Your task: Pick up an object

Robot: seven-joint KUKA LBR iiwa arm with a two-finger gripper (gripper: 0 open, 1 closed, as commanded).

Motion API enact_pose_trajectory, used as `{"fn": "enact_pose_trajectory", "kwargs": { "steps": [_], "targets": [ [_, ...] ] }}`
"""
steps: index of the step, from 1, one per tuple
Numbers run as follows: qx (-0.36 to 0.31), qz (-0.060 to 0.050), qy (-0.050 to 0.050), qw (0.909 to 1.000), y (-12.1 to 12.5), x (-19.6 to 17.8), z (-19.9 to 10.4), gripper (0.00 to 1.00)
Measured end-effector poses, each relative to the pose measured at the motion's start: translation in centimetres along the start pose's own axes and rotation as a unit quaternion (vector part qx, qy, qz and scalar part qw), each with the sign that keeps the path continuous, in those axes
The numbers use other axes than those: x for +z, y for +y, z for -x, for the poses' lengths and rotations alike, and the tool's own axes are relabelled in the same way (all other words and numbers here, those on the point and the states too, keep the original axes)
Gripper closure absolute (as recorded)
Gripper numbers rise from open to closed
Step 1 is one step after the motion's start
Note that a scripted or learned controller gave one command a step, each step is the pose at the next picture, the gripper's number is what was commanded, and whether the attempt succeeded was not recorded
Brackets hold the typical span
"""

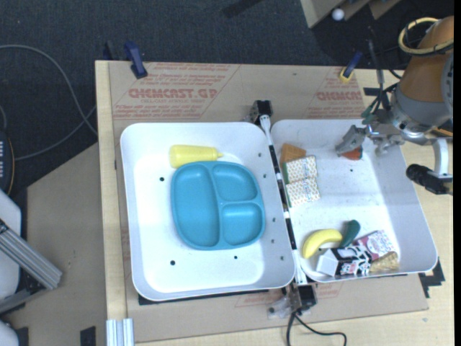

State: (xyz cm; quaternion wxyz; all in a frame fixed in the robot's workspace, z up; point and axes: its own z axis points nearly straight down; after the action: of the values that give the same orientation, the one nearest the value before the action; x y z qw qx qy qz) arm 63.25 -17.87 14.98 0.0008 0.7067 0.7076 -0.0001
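White plastic bins, 2 of them, are sitting side by side on the brown cardboard-covered table (216, 85). The left bin (144, 265) is holding a light blue plastic plate with 3 compartments (216, 204), and a yellow plastic squeeze bottle (193, 155) is lying on its side just beyond the plate's far edge, touching or nearly touching it.

The right bin (403, 193) is carrying the loose objects. Against its left wall a tan wedge-shaped piece (292, 152) is lying near the far end, with 2 pale speckled rectangular blocks (302, 179) stacked in a row just in front of it. At the near edge a yellow toy banana (321, 240) is curving beside a dark green rounded piece (350, 231), and a red, white and black printed packet (366, 251) is lying next to them, with a small white box (328, 265) just below the banana.

The grey arm with its orange band (425, 78) is reaching in from the right, and the metal 2-finger tool (351, 147) is hovering at the far part of the right bin. A small orange-red item (351, 152) is showing at the tool's tip, but I cannot tell whether the tool is gripping it or how wide the tool is standing
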Motion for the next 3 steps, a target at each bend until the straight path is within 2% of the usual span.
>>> {"fn": "enact_pose_trajectory", "kwargs": {
  "steps": [1, 2, 3],
  "targets": [
    [0.000, -0.002, 0.002, 1.0000, 3.1, 6.5, 3.0, 0.00],
    [-0.002, -0.006, 0.009, 0.9999, 3.5, 6.4, 3.7, 0.00],
    [0.000, -0.001, 0.001, 1.0000, 3.4, 6.5, -2.8, 0.00]
  ]
}}
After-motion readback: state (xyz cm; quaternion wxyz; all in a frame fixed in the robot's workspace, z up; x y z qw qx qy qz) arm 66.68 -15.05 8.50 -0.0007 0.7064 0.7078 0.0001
